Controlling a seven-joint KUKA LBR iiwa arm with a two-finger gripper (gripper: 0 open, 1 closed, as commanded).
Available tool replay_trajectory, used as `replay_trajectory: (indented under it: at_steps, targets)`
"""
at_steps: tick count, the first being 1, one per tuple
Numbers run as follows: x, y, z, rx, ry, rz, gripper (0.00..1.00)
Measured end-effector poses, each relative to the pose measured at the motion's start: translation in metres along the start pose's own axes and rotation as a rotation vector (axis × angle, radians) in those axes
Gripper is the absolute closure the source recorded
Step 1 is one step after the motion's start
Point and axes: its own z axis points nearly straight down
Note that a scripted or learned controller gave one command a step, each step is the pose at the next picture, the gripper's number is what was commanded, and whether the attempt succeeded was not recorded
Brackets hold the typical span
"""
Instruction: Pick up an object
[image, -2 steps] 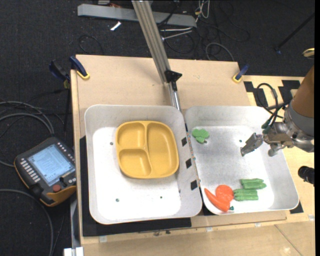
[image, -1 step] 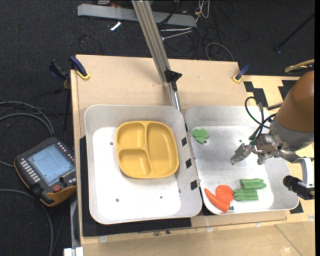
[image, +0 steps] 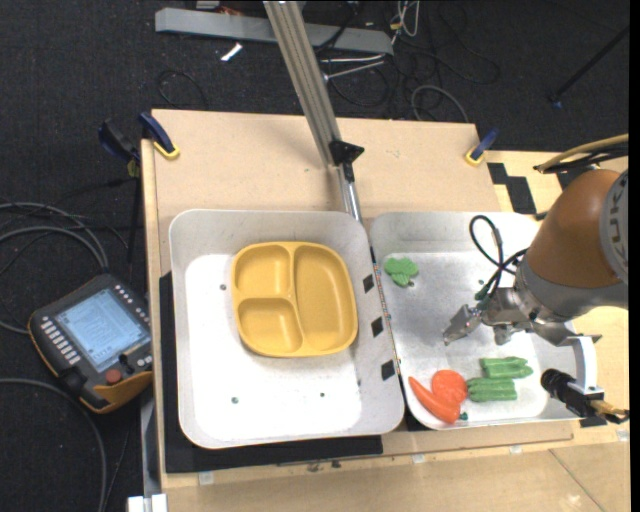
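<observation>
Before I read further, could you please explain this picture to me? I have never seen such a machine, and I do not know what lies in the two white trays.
One camera looks down at a slant on a wooden bench. The grey and orange shape at the right is a robot arm; its gripper hangs over the right bin, with nothing seen between its fingers. The left bin holds a yellow divided plate. In the right bin lie toy foods: a small green piece, an orange-red carrot-like toy and green pods. The device on the floor at left is a handheld controller.
</observation>
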Motion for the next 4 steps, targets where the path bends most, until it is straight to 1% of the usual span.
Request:
replay_trajectory:
  at_steps: [1, 2, 3, 4]
  targets:
    - [-0.001, 0.002, -0.013, -0.007, -0.002, 0.000, 1.00]
    - [-0.006, -0.002, -0.058, -0.010, -0.004, -0.001, 1.00]
    - [-0.006, 0.000, -0.111, -0.012, -0.004, -0.003, 1.00]
    - [0.038, 0.000, -0.111, -0.006, 0.000, -0.007, 1.00]
